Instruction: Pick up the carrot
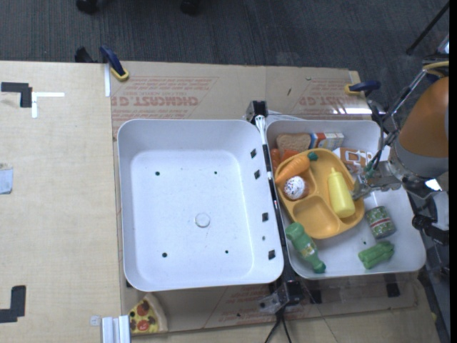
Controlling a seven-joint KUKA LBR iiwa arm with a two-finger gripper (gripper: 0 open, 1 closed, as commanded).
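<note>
Where tray [335, 224] curves — carrot [293, 166]; gripper [365, 181] beside.

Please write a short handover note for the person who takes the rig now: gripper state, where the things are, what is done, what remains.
Gripper: at the right edge of the yellow tray in the right bin, beside the yellow bottle; nothing seen held.
Carrot: lying across the tray's upper left corner, next to the white ball.
Left bin: holds only a small round disc.
Done: arm is over the right bin; carrot not yet picked up.
Left: move the gripper left across the tray to the carrot, grasp it, lift.
</note>
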